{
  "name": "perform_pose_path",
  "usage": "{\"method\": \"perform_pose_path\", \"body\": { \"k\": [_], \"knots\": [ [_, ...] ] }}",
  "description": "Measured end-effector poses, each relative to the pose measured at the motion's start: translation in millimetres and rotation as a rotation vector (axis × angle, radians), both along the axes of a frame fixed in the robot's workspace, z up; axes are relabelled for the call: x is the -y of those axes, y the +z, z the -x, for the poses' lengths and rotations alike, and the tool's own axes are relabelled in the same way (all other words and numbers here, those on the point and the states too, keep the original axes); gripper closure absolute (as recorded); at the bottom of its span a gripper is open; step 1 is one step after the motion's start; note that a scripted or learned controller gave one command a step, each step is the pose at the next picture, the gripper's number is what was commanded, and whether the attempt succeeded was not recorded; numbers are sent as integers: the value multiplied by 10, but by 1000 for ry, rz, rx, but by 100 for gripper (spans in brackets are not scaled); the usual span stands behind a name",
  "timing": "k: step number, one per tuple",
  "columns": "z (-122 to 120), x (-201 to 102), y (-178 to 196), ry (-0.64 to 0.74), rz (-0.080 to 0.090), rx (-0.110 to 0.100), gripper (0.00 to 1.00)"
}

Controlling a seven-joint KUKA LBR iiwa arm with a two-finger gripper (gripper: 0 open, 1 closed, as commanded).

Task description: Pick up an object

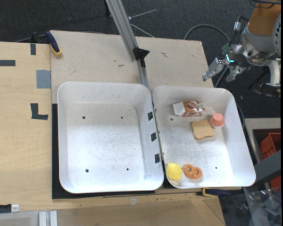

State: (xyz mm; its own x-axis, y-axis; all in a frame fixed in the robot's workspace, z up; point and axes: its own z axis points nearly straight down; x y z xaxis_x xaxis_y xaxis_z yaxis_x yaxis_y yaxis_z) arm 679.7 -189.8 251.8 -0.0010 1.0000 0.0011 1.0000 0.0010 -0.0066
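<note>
Worktop (99,55): a pale board that carries two shallow white bins side by side.

Left bin (104,135): it lies left of the right bin and touches it along the middle edge. I see only small dark specks on its floor.

Right bin (226,140): all the loose things are here. I use this bin as the landmark for the places below.

Lemon (174,172): yellow, at the near left corner of the right bin, just beside the pretzel.

Pretzel (192,172): orange-brown, at the near edge of the right bin, right of the lemon.

Snack packet (189,108): white and red, in the far part of the right bin, near its middle.

Bread slice (202,129): tan, in the right bin just in front of the packet and touching or almost touching the pink cup.

Pink cup (217,120): small, in the right bin at the right of the bread.

Gripper (224,71): it hangs beyond the far right corner of the right bin, outside the rim and above the dark floor. The fingers seem spread apart, with nothing between them.

Progress: in my judgement the pick is not yet begun. Every thing lies in the bin and none is held. What is left: to choose one thing, bring the gripper over the bin, go down, close and lift.
</note>
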Motion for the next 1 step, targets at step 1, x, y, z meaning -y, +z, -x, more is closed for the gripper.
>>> {"method": "perform_pose_path", "body": {
  "k": [1],
  "knots": [
    [-8,1,36,1,2,5,0]
  ]
}}
